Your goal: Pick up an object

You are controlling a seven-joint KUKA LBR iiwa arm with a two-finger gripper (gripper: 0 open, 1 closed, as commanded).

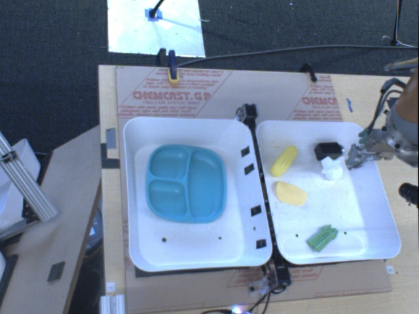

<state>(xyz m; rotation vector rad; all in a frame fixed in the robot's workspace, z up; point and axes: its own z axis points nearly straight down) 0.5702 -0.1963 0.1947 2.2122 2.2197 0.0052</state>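
Grey hand near white lump

Bright, even light is supplied from above. The bins are rendered near-white, with little surface detail kept (mild overexposure). Only faint, soft shadows are cast. The floor is left dark. Slight overall softness is noted.

Hand hovers beside a white object, perhaps crumpled paper

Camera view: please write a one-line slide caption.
End effector at the edge of the right white bin; blue divided plastic plate in the left white bin.
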